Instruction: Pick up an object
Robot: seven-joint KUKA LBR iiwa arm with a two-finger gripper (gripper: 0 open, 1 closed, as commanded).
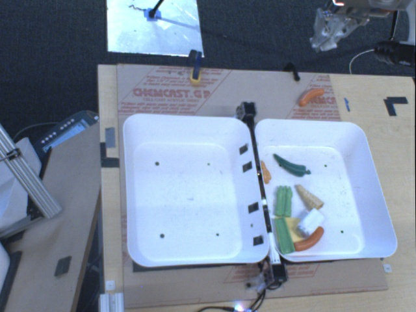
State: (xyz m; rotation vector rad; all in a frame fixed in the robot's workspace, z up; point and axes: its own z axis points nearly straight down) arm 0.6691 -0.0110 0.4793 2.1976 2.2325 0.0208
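Gripper (328, 32): upper right of the frame, raised beyond the far edge of the bench, over dark floor; nothing seen between the fingers; whether spread or closed cannot be told.
Right bin (370, 174): right half of the frame, holding all the loose items in its lower left part.
Dark green pepper (291, 166): upper middle of the right bin, lying aslant, apart from the rest.
Small orange piece (265, 172): against the left wall of the right bin, beside the divider.
Green ridged block (283, 201): centre of the right bin, lengthwise up the frame.
Second green block (284, 235): just below the first, near the bin's lower left corner.
Tan cone-shaped item (309, 197): just right of the upper green block.
White block (311, 219): below the cone, touching a yellow piece (295, 225).
Orange sausage-shaped item (309, 239): lowest in the cluster, beside the second green block.
Left bin (140, 174): centre left of the frame.
Orange item on bench (311, 97): outside the bins, above the right bin's far rim.
Yellow clamp (195, 70): upper centre, at the far bench edge.
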